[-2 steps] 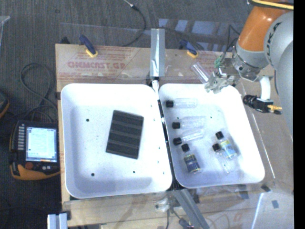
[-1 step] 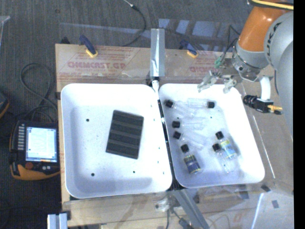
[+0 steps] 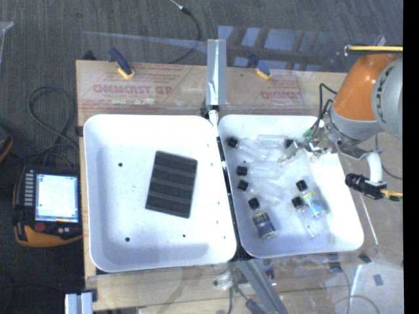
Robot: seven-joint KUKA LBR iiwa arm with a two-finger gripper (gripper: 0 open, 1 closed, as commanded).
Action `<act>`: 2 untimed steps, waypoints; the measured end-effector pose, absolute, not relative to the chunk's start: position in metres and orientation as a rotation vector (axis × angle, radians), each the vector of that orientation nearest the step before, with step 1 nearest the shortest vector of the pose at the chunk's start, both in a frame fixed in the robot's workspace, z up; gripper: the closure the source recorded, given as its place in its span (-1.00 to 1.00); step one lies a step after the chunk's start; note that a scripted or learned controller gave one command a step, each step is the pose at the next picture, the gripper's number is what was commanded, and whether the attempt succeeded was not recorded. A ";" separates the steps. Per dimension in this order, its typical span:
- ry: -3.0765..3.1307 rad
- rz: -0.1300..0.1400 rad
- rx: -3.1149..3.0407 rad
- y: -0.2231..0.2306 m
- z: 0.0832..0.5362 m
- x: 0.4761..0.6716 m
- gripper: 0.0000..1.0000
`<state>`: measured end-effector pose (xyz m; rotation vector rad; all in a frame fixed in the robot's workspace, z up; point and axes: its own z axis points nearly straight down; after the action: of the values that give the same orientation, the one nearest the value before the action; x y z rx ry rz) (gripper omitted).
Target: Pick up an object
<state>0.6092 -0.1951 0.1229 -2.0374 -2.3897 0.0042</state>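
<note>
Lying just beside the tool point(image 3: 296, 146), seemingly, clear bottles point(image 3: 262, 150).

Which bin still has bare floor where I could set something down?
The left white bin has bare floor all round the dark ribbed rectangular pad, widest along its left wall and near edge. The right white bin is crowded with small clear black-capped bottles, with the pincer at its far edge.
</note>
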 end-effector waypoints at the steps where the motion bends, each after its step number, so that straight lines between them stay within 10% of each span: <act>1: -2.404 -0.009 -2.031 -0.212 0.093 0.535 -1.00; 2: -2.405 -0.010 -2.032 -0.212 0.102 0.536 1.00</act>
<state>0.5359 -0.2116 0.1022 -2.0318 -2.4049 -0.0103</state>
